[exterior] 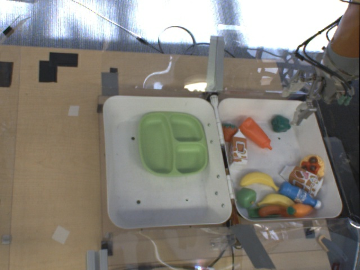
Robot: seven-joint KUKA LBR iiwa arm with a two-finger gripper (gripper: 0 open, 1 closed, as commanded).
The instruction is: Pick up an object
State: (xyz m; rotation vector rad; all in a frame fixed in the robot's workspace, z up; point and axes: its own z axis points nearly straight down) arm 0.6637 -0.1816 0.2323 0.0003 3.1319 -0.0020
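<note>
My gripper (308,107) hangs over the far right corner of the right bin (332,151), just right of a dark green toy (280,122) and apart from it. Nothing shows in its grasp. The right bin holds several toy foods: an orange carrot (256,132), a small carton (239,149), a yellow banana (259,179), a second banana (275,199), a green pepper (245,197), a blue bottle (300,194), a brown packet (304,180) and a red-and-yellow fruit piece (313,165).
The left bin (121,167) holds a light green divided plate (171,142). A metal post (213,61) rises behind the rim shared by the bins. Cables (177,35) lie on the bench behind them.
</note>
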